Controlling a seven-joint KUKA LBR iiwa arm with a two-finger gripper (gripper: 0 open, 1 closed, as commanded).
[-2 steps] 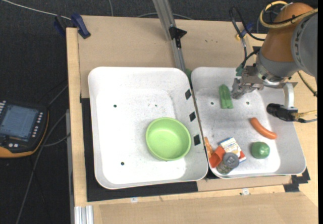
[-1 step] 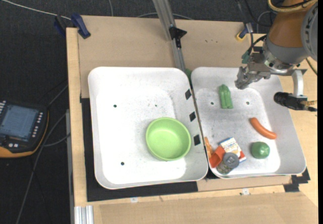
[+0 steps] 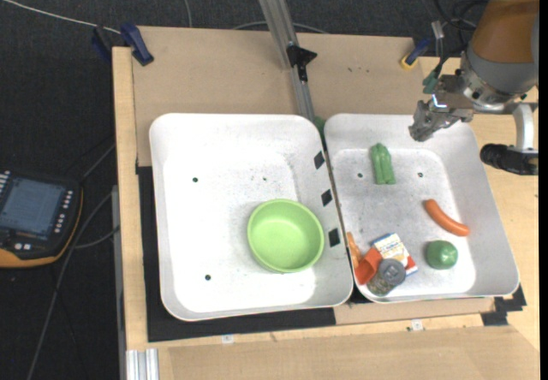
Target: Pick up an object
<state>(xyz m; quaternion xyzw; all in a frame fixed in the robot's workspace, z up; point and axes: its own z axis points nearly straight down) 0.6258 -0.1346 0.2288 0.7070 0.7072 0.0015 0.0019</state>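
Observation:
The right bin (image 3: 479,224) holds a green oblong piece (image 3: 382,163) near its back, an orange sausage-shaped piece (image 3: 446,217) at the right, a green ball (image 3: 442,254) in the front right corner, and a small blue-and-white box (image 3: 391,248) beside a grey round disc (image 3: 390,276) and an orange tool (image 3: 363,260) at the front. My gripper (image 3: 425,127) hangs over the bin's back right rim, up and right of the green oblong piece, with nothing visibly between its fingers.
A light green bowl (image 3: 285,235) sits in the front right part of the left bin (image 3: 197,216). A metal pole (image 3: 278,19) slants down to the bins' shared back edge. Blue clamps (image 3: 135,43) grip the bench corners. A handheld pendant (image 3: 34,214) lies far left.

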